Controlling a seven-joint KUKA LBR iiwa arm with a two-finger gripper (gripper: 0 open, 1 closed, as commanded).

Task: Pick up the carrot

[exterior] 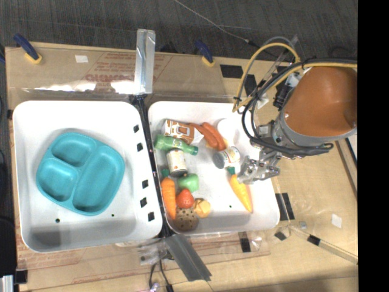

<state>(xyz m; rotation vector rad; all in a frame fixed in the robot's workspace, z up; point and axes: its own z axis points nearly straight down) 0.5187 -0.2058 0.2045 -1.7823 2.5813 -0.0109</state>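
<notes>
The carrot [242,192] is orange and tapered, with a small green top. It lies in the right bin [267,215] near its right wall, pointing toward the front corner. My gripper [258,170] hangs just above and to the right of the carrot's green end, close to the bin's right rim. The grey wrist and orange band rise behind it to the right. Nothing visibly sits in the gripper.
The right bin also holds a second orange vegetable [168,194], a green pepper [190,181], a red fruit [185,199], a green bottle [175,145], a can [176,161], a small jar [228,157], a sausage [211,135] and a brown box [178,129]. A teal divided plate [80,172] lies in the left bin.
</notes>
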